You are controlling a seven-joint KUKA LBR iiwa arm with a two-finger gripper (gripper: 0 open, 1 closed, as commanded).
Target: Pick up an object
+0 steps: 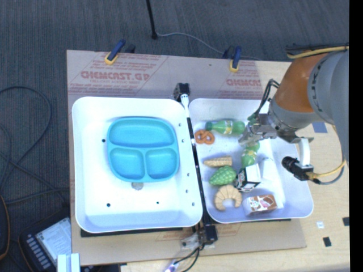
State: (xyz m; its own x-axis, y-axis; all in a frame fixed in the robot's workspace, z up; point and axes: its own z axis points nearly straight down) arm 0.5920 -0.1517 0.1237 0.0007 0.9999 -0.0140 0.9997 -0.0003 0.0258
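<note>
My gripper [253, 136] is low over the right bin [295, 200], near its middle back, right of a green bottle [225, 127] lying on its side. A small green item [249, 155] lies just below the gripper; I cannot tell whether they touch. An orange pretzel [204, 136] sits at the bin's left. Nearer the front lie a tan bread stick [218, 162], a green bumpy piece [223, 176], a croissant [228, 197], a black-and-white carton [249, 177] and a brown-and-white packet [261, 203].
The left bin [91, 203] holds a blue three-compartment tray [142, 149]. The grey arm with its orange band [298, 86] comes in over the right bin's back right corner. Two clamps [116, 50] [234, 58] grip the board's far edge.
</note>
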